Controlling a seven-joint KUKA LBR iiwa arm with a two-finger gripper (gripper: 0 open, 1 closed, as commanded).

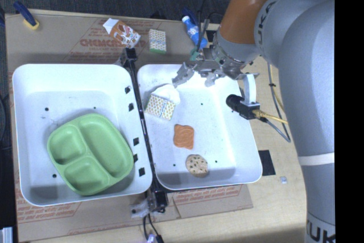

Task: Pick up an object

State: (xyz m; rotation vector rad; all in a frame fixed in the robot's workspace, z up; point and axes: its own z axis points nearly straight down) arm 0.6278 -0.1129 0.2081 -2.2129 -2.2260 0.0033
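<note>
Hovering: claw (pixel 196 74) spread over rt bin (pixel 239 145), no obj.

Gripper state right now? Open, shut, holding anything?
Gripper: open, fingers spread, nothing between them. It hangs over the far end of the right bin, just above the patterned packet.

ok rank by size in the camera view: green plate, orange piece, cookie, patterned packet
1. green plate, by far the largest
2. patterned packet
3. orange piece
4. cookie
The last two look close, so their order is unsure.
</note>
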